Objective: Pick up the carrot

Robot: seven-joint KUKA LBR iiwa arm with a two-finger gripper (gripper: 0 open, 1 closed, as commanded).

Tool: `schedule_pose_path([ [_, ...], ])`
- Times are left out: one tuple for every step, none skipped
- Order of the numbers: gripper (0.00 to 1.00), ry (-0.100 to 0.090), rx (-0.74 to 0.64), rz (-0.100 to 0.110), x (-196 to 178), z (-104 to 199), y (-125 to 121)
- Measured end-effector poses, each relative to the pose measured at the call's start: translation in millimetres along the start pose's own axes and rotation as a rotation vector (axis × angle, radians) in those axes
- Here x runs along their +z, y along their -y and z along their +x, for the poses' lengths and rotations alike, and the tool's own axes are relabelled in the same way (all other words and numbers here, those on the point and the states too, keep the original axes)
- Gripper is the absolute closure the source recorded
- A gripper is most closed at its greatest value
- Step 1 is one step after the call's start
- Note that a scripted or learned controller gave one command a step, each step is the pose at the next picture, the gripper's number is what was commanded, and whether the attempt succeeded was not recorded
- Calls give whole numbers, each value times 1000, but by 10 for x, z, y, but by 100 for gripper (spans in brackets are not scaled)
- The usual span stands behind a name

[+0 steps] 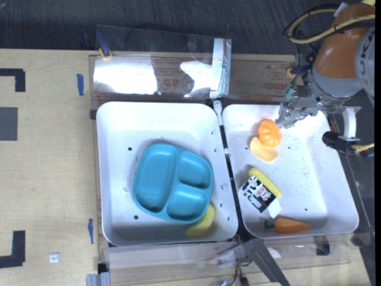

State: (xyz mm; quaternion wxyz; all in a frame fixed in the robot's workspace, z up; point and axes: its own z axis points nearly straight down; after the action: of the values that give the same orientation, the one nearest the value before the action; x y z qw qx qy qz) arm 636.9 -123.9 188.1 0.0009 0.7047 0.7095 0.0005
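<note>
The small orange tapered carrot with a green stub (290, 224) lay against the near wall of the right-hand shallow white bin (339, 177), long axis running left to right along that wall. The grey two-finger gripper (287, 115) hung near the bin's far side, just beside a round orange fruit (269, 133), well apart from the carrot; whether it was spread or pressed together could not be told

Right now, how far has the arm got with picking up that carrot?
Nothing looks done yet. The carrot lies untouched at the near edge of the right bin. The gripper sits at the far side, beside a small orange pumpkin-like toy. Left: cross the bin, descend, grasp and lift.
</note>
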Motion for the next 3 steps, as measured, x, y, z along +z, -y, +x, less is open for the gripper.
schedule_pose_path([
  [0,0,1,1,6,-1,2],
  [0,0,148,0,38,372,-165],
  [0,0,70,-2,987,-17,-63],
])
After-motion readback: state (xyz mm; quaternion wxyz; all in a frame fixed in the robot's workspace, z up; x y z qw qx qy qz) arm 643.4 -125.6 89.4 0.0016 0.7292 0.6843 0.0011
